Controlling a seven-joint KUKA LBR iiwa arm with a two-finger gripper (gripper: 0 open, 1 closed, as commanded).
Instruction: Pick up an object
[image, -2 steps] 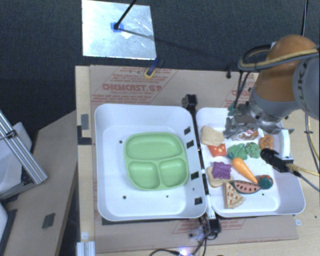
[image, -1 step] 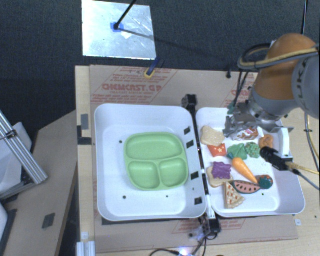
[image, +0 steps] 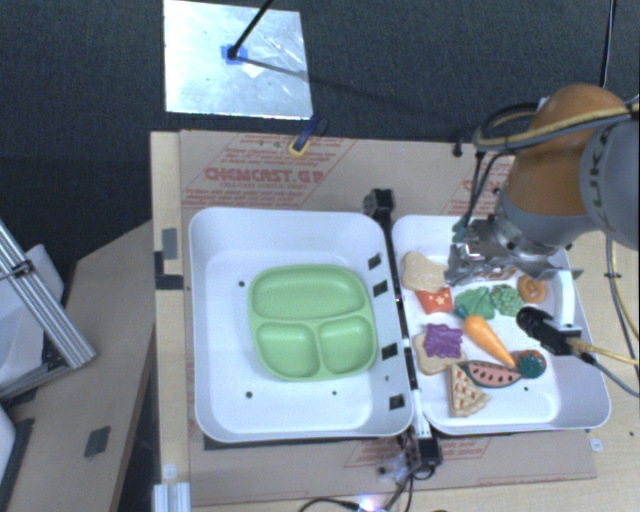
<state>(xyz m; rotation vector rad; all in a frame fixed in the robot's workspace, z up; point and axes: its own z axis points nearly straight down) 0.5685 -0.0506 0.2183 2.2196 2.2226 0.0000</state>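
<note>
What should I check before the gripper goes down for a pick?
1. Gripper over the right bin: ok.
2. Fingers open or shut: cannot tell.
3. Anything held already: cannot tell.
4. Target under it: cannot tell; bread slice and red piece lie closest.
5. Toys crowded: not ok; carrot, broccoli and purple piece sit tight together.
6. Green tray in the left bin, out of the way: ok.

Grey arm (image: 590, 160) in from the right, orange-banded wrist tipped steeply downward.
</note>
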